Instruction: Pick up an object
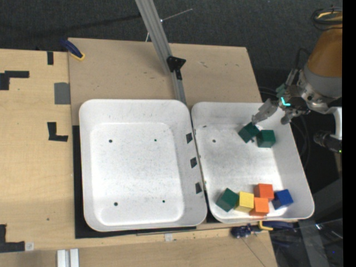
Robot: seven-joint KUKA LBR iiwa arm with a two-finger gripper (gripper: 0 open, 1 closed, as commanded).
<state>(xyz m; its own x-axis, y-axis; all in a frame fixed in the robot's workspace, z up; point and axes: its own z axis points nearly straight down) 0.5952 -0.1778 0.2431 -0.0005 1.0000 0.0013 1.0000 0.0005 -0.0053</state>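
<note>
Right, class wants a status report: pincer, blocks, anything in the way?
Pincer over right bin, beside two green blocks. Nothing seen gripped. Five more blocks clustered at near edge. Approach unobstructed.

Even overhead light is falling on the scene, brightening the two white bins point(139, 110) almost to glare and leaving the far background dark. Shadows are lying soft and short, and the whole picture is looking slightly grainy and soft.
</note>
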